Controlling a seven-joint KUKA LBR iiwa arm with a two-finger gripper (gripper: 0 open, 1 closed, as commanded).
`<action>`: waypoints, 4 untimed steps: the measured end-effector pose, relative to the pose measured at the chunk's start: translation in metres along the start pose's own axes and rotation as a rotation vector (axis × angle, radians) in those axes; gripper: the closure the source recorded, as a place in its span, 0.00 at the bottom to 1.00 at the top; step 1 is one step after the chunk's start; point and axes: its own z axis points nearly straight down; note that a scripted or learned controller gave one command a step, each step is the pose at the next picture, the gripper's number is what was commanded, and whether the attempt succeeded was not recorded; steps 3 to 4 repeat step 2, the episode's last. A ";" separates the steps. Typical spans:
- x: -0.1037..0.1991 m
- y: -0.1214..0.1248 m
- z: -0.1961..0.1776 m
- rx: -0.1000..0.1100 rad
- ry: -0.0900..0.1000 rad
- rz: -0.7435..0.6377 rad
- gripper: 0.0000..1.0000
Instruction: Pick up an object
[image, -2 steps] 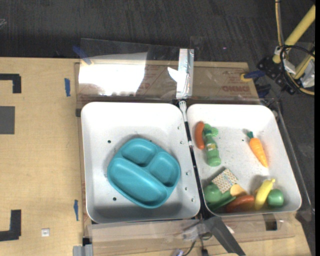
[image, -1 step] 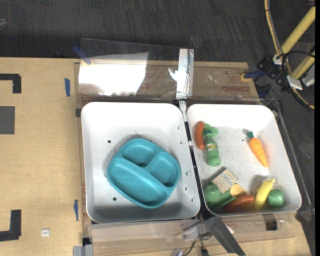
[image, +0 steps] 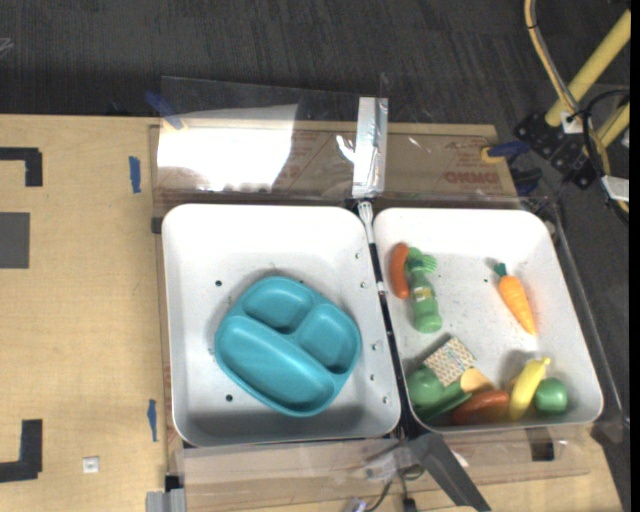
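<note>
The right bin (image: 470, 225) holds several toy foods. An orange carrot (image: 515, 299) lies near its right wall. A green bottle (image: 424, 292) lies beside an orange-red piece (image: 399, 269) along its left wall. At the bin's front are a green vegetable (image: 429, 390), a tan patterned packet (image: 451, 361), a red pepper (image: 484, 405), a yellow banana (image: 527, 385) and a green ball (image: 551, 397), crowded together.
The left bin (image: 200, 240) bears a teal divided plate (image: 288, 344). A clear plastic sheet and a taped strip (image: 369, 150) stand behind the bins. Yellow cabling (image: 590, 70) and black hardware sit at the top right, off the bench.
</note>
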 end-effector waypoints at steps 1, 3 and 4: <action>0.003 0.004 -0.017 0.000 -0.002 -0.347 1.00; 0.009 0.010 -0.038 0.000 -0.004 -0.520 1.00; 0.009 0.010 -0.038 0.000 -0.004 -0.520 1.00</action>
